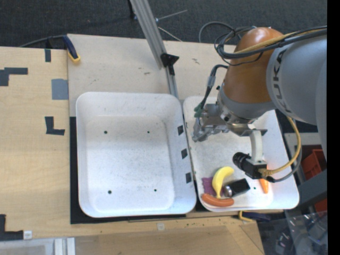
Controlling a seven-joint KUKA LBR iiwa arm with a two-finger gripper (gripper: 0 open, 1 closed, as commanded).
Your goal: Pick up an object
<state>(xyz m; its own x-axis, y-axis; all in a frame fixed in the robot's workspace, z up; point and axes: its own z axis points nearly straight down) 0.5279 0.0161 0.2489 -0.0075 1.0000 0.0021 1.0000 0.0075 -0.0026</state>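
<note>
End effector hovers over the right bin, seemingly mid-approach; its grip state I cannot tell. Next it must reach the banana near the front edge.

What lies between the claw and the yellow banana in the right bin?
In the camera view, bare speckled bin floor separates the claw from the banana in the right bin.

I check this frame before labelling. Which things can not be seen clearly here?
- Gripper: small and blurred in the camera view, its finger state unclear.
- Right bin: the arm covers its far part.
- Dark object beside the banana: too small to identify.
- Purple item: mostly behind the banana.
</note>
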